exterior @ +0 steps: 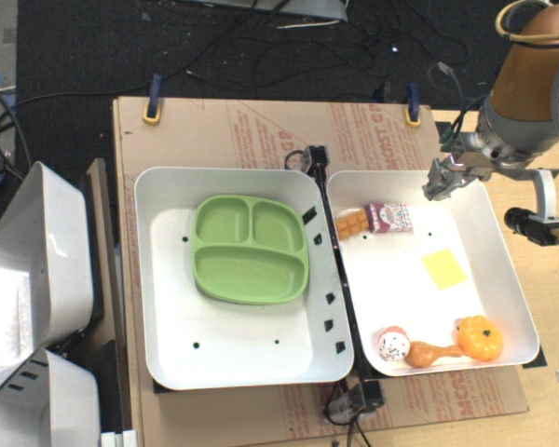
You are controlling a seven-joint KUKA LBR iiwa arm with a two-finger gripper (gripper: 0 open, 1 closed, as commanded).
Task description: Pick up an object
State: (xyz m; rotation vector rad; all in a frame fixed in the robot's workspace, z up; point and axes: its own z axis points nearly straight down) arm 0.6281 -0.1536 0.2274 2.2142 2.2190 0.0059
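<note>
The purple-and-white packet [389, 217] lies near the right bin's [503, 277] far wall, touching an orange waffle-like piece [351, 223]. Our gripper [440, 186] hovers just beside it over the far rim, carrying nothing. We should descend squarely over the packet, clear of the wall. The bins sit on cardboard [261, 128] clamped to the bench; cables trail beyond.

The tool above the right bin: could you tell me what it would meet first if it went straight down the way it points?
Probably the bare white floor of the right bin near its far corner; the tool seems clear of the purple packet to its left, though depth is unclear from this slant.
</note>
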